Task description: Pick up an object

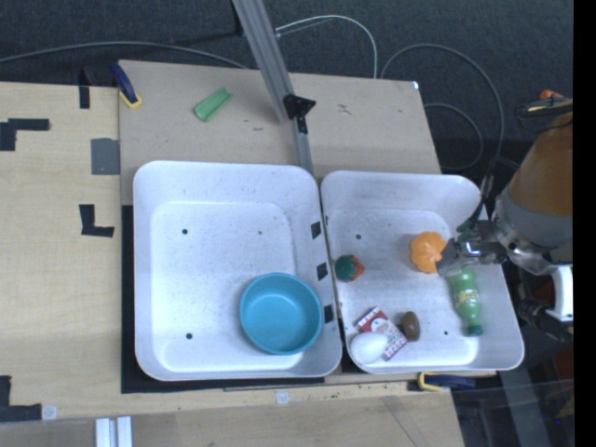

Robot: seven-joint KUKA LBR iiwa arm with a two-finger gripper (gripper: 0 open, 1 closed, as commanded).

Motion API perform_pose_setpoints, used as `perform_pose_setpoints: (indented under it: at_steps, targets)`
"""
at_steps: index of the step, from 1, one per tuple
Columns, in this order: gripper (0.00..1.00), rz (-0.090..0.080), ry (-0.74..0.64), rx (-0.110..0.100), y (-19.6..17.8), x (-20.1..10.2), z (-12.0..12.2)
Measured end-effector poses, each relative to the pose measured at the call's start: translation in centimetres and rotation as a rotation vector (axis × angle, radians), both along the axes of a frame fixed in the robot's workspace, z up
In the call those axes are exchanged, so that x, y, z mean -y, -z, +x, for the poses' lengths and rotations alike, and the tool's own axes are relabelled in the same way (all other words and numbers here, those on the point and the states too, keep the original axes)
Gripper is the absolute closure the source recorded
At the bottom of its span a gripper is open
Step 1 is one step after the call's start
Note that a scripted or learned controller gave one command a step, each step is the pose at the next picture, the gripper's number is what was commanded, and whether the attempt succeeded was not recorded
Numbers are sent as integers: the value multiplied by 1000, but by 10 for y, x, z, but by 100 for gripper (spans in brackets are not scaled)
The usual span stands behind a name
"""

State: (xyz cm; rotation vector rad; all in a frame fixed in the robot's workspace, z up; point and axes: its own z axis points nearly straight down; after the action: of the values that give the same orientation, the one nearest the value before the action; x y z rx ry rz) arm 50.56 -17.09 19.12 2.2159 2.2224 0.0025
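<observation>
The right bin (391, 194) holds an orange round object (426, 251), a green bottle (465, 300) lying along the right wall, a small green and red ball (349, 267), a red and white packet (376, 324), a white egg-shaped object (367, 347) and a small brown object (409, 325). My gripper (464, 248) hangs over the bin's right side, just right of the orange object and at the top end of the green bottle. I see nothing lifted off the bin floor.
A blue bowl (280, 313) sits in the front right corner of the left bin (186, 194). A grey pole (270, 54) slants over the bench behind the bins. A green block (212, 104) lies on the board behind the left bin.
</observation>
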Motion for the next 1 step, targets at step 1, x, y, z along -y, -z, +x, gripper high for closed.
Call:
perform_pose_setpoints:
  at_steps: [1]
  targets:
    - [100,-1,1,2,-63,1,-1]
